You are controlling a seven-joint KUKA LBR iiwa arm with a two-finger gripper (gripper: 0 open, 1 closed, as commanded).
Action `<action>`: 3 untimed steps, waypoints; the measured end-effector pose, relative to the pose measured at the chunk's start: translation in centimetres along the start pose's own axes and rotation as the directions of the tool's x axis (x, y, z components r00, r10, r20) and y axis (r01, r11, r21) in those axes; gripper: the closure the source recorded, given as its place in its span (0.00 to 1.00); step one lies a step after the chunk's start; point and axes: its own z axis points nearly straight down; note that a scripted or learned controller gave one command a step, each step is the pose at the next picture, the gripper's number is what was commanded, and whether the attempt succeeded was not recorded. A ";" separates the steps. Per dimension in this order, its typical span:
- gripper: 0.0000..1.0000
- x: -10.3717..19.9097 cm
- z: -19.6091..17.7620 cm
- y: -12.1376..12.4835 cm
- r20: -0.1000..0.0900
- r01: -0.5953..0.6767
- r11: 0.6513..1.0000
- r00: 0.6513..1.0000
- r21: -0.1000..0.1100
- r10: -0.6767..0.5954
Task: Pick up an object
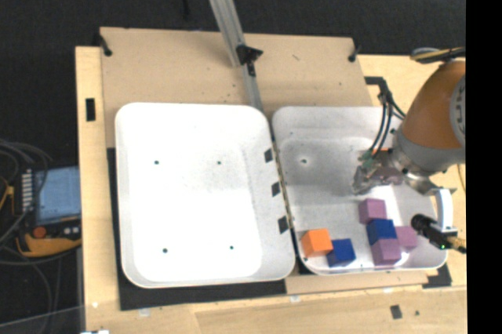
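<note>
The pincer [367, 177] hangs over the right bin [314, 138], its grip state impossible to tell, just far of a purple block [372, 209]; blue block [381, 230] and orange block [317, 241] lie nearer.

We see a slanted metal pole [223, 3] rising at the far side of the counter [86, 168], and a blue box [59, 195] with cables [20, 262] off left.

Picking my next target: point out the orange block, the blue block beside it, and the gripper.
orange block [317, 241], camera view, top face.
blue block [342, 252], camera view, top face.
gripper [367, 177], camera view, tip.
</note>
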 end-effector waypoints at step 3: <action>1.00 0.8 -14.6 0.1 0.002 0.020 1.000 1.000 -0.003 -0.020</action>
